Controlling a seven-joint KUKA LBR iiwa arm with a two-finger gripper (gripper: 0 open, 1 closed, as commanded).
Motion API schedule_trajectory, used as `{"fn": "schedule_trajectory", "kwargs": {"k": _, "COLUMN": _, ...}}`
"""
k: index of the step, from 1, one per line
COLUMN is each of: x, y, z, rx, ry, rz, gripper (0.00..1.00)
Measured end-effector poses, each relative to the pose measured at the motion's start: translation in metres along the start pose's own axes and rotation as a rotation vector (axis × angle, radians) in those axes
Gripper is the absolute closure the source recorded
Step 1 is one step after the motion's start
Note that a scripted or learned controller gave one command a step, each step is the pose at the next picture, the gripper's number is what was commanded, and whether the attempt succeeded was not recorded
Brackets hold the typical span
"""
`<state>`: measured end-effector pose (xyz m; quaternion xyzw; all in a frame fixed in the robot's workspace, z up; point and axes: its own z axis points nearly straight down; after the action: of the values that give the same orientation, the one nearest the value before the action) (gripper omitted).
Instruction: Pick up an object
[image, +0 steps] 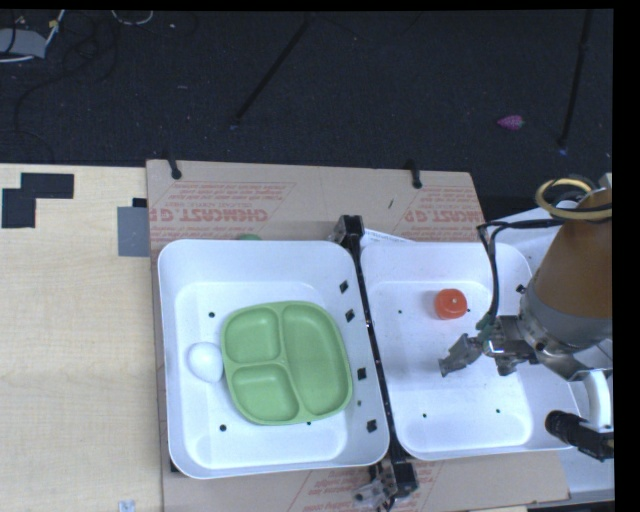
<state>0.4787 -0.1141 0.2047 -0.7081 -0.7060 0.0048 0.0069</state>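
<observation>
I see nothing picked up yet: my tool (462, 357) hovers low in the right bin (420, 440), how far open I cannot tell, holding nothing, with the orange object (451, 303) just beside it.

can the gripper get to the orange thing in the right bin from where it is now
Probably yes. The gripper hangs over the right bin, just below the orange thing, with bare bin floor between them.
</observation>
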Motion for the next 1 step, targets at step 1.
{"fn": "schedule_trajectory", "kwargs": {"k": 1, "x": -0.0001, "y": 0.0027, "z": -0.006, "rx": -0.012, "ry": -0.001, "rz": -0.002, "gripper": 0.0}}
